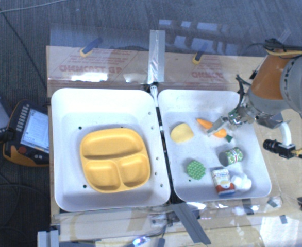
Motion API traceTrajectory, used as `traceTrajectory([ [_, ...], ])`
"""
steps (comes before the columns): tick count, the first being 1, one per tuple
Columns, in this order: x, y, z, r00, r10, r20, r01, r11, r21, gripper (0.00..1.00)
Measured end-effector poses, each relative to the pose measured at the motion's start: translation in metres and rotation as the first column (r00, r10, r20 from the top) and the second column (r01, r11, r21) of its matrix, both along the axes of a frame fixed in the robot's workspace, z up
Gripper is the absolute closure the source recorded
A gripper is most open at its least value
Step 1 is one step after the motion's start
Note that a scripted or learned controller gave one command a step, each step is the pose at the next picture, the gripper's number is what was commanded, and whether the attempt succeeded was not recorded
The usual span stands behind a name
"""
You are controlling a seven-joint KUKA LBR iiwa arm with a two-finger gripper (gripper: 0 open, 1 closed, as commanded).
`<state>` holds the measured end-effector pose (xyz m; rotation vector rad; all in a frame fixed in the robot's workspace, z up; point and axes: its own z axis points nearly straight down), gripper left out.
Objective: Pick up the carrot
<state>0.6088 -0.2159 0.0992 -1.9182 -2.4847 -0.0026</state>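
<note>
Nearest the camera, along the front of the right bin (254, 138), sit a small red-and-white carton (221, 181), a white lump (242, 181) just beside it, a green can (233, 156) on its side and a green knobbly disc (196, 169); they lie loose and scattered, apparently as clutter around the target and not in any order. A pale yellow rounded piece (182, 132) rests nearer the dividing wall. In the left bin (63, 138) a yellow compartment tray (115, 158) lies flat and bare. Farther back in the right bin is the carrot (213, 127), an orange toy that seems to run from a thinner end at upper left to a green-tipped end at lower right, so its long axis lies on a diagonal across the bin floor; its middle is hidden, so whether it is one piece cannot be told. The gripper (219, 128) hangs right over that middle, the arm (274, 86) slanting in from the right, probably so that the fingers can close across the narrow width of the carrot. How far apart the gripper's parts stand cannot be made out at this size, and nothing shows the carrot lifted or held.
</note>
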Motion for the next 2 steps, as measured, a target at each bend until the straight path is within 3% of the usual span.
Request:
traceTrajectory([
  [1,0.0,0.0,0.009,1.0,0.001,0.0,-0.001,1.0,-0.002,1.0],
  [2,0.055,0.052,0.092,0.998,0.066,0.002,-0.066,0.998,-0.005,1.0],
])
